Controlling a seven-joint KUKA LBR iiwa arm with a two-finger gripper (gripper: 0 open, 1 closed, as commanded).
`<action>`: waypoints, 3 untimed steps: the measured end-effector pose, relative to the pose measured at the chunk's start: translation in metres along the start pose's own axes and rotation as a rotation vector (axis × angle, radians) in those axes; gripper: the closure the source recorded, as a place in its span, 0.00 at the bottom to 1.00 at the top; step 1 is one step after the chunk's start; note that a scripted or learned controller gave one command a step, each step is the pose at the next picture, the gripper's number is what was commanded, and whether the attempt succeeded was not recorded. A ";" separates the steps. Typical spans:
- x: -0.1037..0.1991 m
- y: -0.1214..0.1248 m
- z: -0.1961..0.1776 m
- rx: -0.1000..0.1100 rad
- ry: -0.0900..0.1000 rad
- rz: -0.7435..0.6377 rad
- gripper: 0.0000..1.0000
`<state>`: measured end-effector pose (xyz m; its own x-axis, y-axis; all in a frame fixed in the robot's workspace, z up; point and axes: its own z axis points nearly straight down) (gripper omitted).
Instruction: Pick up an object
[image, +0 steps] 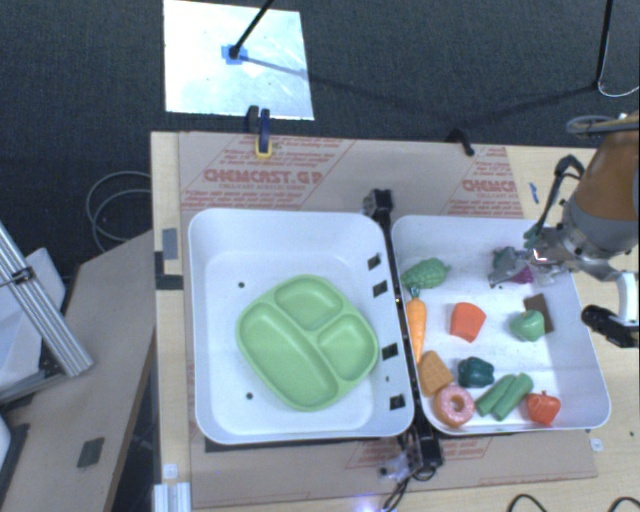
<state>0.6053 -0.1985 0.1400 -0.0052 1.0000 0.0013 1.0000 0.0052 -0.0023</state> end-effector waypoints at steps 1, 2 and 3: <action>0.001 0.000 0.052 0.000 0.000 0.002 0.00; 0.000 0.002 0.038 -0.008 -0.003 0.000 1.00; -0.009 0.003 -0.023 -0.010 -0.004 0.004 1.00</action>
<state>0.6087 -0.2074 0.1633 -0.0014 1.0000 -0.0028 1.0000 0.0014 0.0079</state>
